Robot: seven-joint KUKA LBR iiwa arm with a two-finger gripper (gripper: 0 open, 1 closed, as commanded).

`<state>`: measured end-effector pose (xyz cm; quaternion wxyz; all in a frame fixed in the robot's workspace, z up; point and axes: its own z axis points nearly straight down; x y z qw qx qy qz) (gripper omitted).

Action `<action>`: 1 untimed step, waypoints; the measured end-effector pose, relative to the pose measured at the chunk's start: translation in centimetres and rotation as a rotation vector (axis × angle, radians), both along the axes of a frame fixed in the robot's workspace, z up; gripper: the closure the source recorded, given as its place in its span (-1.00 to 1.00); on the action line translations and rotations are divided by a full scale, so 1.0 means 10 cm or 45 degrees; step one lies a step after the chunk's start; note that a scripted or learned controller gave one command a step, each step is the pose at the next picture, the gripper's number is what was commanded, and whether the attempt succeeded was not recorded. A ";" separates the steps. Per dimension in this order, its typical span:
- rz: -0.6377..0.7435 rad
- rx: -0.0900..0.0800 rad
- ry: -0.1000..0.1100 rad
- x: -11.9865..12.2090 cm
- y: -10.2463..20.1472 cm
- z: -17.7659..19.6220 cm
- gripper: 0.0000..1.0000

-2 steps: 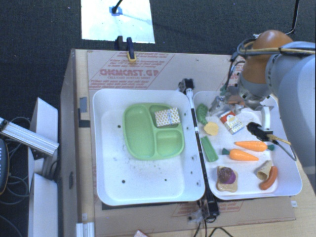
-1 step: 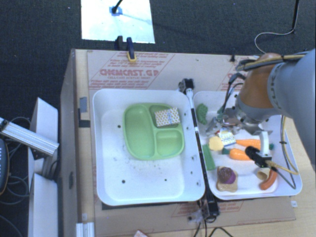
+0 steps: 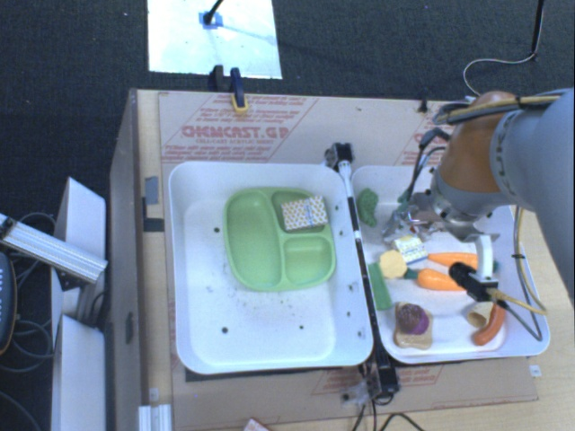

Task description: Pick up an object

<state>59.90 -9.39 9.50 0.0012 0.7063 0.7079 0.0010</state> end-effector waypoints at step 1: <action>0.002 0.001 0.000 -0.39 0.52 0.90 1.00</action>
